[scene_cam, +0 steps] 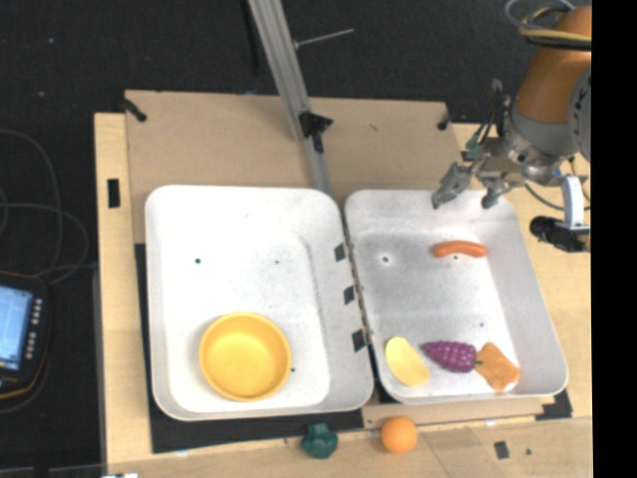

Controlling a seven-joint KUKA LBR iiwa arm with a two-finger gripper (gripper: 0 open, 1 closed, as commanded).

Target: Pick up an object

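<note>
The gripper (466,189) hung over the far edge of the right bin (528,267), its 2 fingers (442,193) spread fairly wide with nothing between them. The nearest thing to pick was the orange sausage (460,250), lying flat and crosswise near the far end of that bin, a little nearer than the gripper.

The other 3 pieces sat crowded at the near wall: a yellow piece (405,360), a purple grape bunch (449,355) and an orange piece (497,366), the last 2 apparently touching, though I couldn't be sure from where I stood.

The sausage looked thin and round, so I thought it might roll away or squirt out if the fingers closed along its length rather than across it. A descent started from where the gripper hung would likely land beyond it, on the bare bin floor. Going for the crowded corner risked catching 2 things, or fouling the wall.
</note>
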